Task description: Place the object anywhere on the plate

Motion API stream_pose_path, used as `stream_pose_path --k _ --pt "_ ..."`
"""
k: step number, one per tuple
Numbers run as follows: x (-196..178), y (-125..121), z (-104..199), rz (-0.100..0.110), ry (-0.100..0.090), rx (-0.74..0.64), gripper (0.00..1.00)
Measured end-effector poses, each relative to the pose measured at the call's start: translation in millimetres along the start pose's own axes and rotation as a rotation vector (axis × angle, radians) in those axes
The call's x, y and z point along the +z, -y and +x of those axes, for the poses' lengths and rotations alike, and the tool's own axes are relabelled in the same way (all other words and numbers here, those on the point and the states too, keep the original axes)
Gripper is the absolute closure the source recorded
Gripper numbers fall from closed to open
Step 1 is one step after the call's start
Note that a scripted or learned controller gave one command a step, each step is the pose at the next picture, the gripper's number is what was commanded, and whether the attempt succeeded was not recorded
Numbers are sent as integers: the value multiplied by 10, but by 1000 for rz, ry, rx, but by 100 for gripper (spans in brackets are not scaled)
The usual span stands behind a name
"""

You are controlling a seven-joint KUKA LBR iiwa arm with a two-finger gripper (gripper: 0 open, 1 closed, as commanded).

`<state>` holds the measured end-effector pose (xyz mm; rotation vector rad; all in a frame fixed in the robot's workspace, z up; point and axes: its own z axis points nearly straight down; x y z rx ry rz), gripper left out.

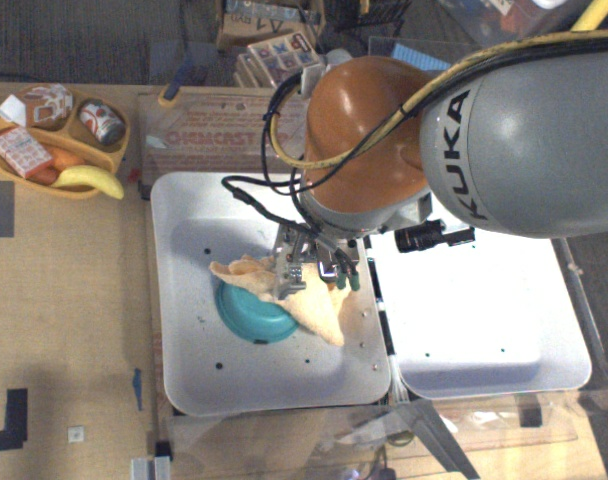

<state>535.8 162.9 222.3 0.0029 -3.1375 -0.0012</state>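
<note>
A teal plate [252, 315] lies in the left bin [189, 268], near its middle. A pale yellow, floppy object [309, 310] is draped over the plate's right rim and spreads onto the bin floor to the right, with a thin end [234, 266] reaching left above the plate. My gripper [314, 268] hangs directly over this object at the plate's upper right edge, under the orange band of the arm [364, 133]. The arm covers part of the object.
The right bin [484, 318] stands beside the left one. On the bench at the far left sits a yellow tray [44, 153] with toy food and a banana [89, 178]. Boxes and cables lie beyond the bench's far edge.
</note>
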Motion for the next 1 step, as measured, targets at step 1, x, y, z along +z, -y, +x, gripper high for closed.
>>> stream_pose_path --k 1 --pt "-3 2 -2 0 1 0 0"
